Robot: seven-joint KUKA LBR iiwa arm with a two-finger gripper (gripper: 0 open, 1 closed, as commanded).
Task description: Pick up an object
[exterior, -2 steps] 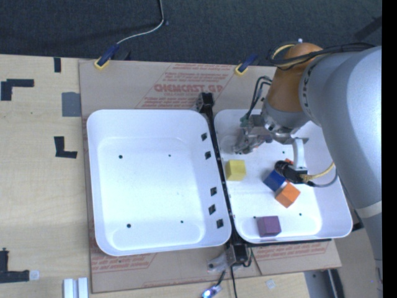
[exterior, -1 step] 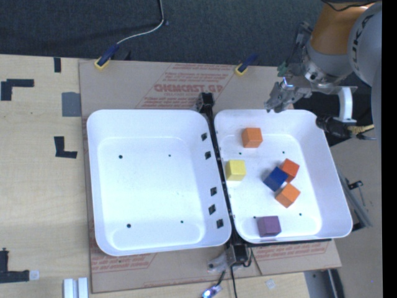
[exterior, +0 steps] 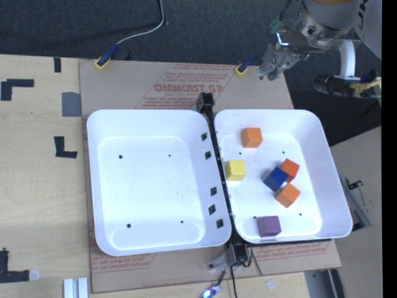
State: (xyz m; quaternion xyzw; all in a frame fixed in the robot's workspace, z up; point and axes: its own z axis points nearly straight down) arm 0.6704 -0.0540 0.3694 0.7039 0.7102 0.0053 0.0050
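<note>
Two shallow white bins sit side by side on the desk [exterior: 37,123], joined along a dark hinge strip. The left bin [exterior: 105,135] shows bare white floor with a few small dark dots. The right bin [exterior: 316,135] holds six blocks: an orange cube [exterior: 252,137] near the back, a yellow cube [exterior: 236,169] by the hinge, a blue cube [exterior: 275,179] touching a red-orange cube [exterior: 289,167] and a second orange cube [exterior: 287,195], and a purple cube [exterior: 268,226] at the front. The pincer [exterior: 273,64] hangs above the desk beyond the right bin, well apart from the blocks; whether it is released or clenched I cannot tell, as it is small and blurred. The arm [exterior: 332,5] is cut off at the top edge.
</note>
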